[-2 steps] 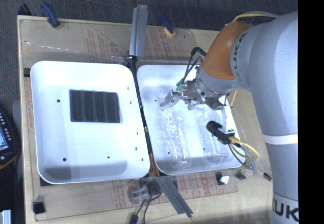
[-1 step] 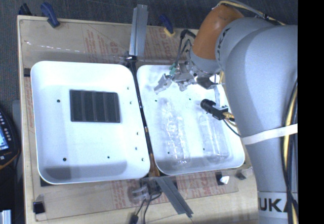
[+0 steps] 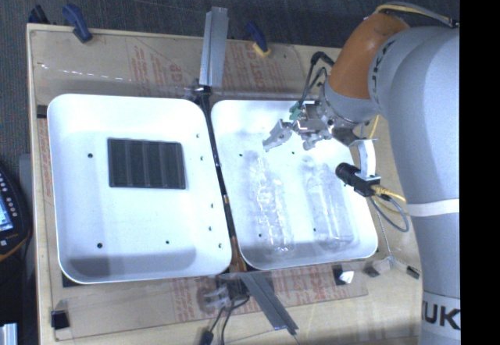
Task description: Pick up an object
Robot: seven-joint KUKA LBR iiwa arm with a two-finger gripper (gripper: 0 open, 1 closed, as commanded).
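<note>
Bench (image 3: 117,62) carries two shallow white bins side by side. Left bin (image 3: 70,179): one dark ribbed rectangular pad (image 3: 147,163) lying flat, slightly toward 11 o'clock of the bin's centre.

Right bin (image 3: 234,121): two clear plastic bottles lying on their sides, roughly parallel, long axes running 12 to 6 o'clock with a slight lean. Left bottle (image 3: 268,199) sits near the bin's middle; right bottle (image 3: 326,207) lies toward 3 o'clock of it, apart from it. Both are hard to read against the white floor.

Arm (image 3: 414,101) enters from 3 o'clock, orange band (image 3: 355,58) above the wrist. Gripper (image 3: 293,134) hangs over the bin's 12 o'clock part, just above the bottles' upper ends. Its two fingers stand spread apart, with nothing visible between them; one fingertip (image 3: 273,139) points toward 8 o'clock. Whether the fingers touch the bin floor cannot be told.

Blue clamps (image 3: 78,27) sit along the bench's 12 o'clock edge. A grey metal bar (image 3: 212,47) runs up from the gap between the bins.
</note>
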